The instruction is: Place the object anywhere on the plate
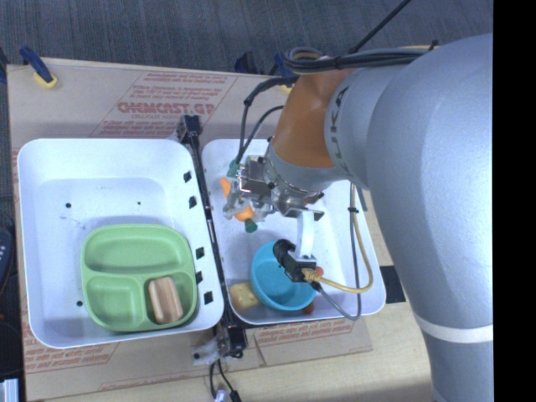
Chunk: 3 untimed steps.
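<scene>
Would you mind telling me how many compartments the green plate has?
3. The plate in the left bin has one long compartment across its top, a lower-left one, and a lower-right one holding a tan, bread-like item. None looks hidden.

The divided green plate (126, 262) looks matt plastic; the two shallow white bins (50, 174) smooth, slightly glossy plastic; printed brown cardboard (159, 103) beneath.
</scene>
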Each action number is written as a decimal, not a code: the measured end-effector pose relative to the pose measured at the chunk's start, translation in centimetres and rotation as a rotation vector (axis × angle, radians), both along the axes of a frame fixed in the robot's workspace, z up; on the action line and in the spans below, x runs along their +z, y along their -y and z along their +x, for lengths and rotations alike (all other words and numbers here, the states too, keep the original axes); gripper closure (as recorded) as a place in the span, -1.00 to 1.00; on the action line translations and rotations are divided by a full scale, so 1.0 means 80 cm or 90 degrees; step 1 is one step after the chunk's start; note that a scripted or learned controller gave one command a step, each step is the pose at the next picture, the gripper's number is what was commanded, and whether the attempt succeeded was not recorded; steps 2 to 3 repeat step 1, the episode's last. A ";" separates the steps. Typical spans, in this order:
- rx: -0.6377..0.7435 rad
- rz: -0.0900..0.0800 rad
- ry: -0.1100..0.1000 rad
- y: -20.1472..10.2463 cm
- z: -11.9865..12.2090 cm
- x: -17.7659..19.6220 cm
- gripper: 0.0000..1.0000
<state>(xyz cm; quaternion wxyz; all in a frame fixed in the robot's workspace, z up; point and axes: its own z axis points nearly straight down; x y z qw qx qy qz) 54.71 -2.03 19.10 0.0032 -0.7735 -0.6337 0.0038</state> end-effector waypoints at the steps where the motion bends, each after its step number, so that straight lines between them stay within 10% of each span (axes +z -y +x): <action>1: 0.000 0.000 0.000 0.000 0.000 0.000 -1.00; 3: 0.000 0.000 0.000 0.000 0.000 0.000 -1.00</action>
